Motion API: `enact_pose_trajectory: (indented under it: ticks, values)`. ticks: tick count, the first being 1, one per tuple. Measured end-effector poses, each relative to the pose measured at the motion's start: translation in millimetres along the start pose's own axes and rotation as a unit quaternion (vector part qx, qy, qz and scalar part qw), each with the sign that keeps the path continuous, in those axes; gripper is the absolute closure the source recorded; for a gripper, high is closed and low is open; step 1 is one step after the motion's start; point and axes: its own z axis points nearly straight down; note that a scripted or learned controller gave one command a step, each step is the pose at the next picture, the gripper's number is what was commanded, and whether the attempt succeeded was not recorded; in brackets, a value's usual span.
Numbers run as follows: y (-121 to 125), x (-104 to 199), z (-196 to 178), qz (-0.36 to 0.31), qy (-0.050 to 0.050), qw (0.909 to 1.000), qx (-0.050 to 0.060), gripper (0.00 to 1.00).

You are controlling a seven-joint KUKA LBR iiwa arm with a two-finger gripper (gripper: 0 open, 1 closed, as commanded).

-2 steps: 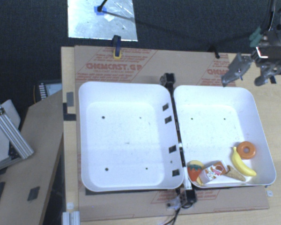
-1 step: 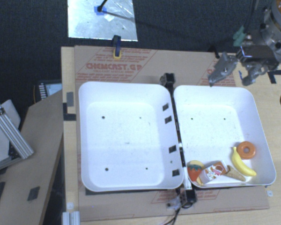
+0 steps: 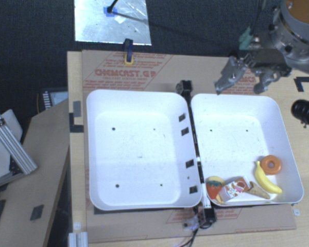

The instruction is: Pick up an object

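I see the counter first, a tan board with red lettering, carrying two shallow white bins side by side. The left bin has only a few dark specks on its floor. The right bin holds all the small things, bunched in its near corner.

The arm comes in from the upper right, grey with an orange band near the top edge. Its gripper hangs above the far rim of the right bin, well apart from the objects. The fingers stand spread, with bare counter and bin rim showing between them — nothing is held.

Among the objects, the banana lies along the near right wall, curving toward the corner. Just beside its upper end sits an orange ring, like a doughnut. A small printed packet in red and white lies to the banana's left, with a brownish wedge-shaped piece between them — I cannot tell what that is. A round orange-red fruit rests against the packet, next to the divider between the bins.
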Motion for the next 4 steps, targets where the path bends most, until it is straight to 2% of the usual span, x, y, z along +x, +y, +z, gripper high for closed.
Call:
enact_pose_trajectory:
  ticks: [4]
  values:
    - [1,116,0,0.0,0.0,1.0,0.0,0.0]
